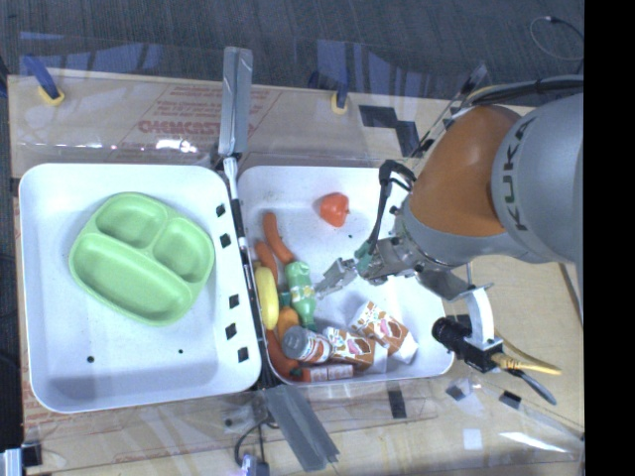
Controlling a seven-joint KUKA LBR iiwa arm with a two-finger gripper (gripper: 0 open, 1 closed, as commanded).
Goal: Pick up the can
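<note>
The can [310,346] lies on its side near the front of the right bin [427,360], its grey end facing left and its red and white label to the right. My gripper [334,275] hovers over the middle of that bin, above and a little right of the can, apart from it. Its fingers point left toward a green bottle [301,292] and stand open with nothing between them. The grey and orange arm [476,186] covers the bin's right side.
A yellow banana [266,297], orange sausage-like pieces [275,241] and the green bottle crowd the right bin's left wall. Printed cartons [384,331] lie right of the can. A red pepper [334,207] sits at the back. The left bin [50,365] holds a green divided plate [142,256].
</note>
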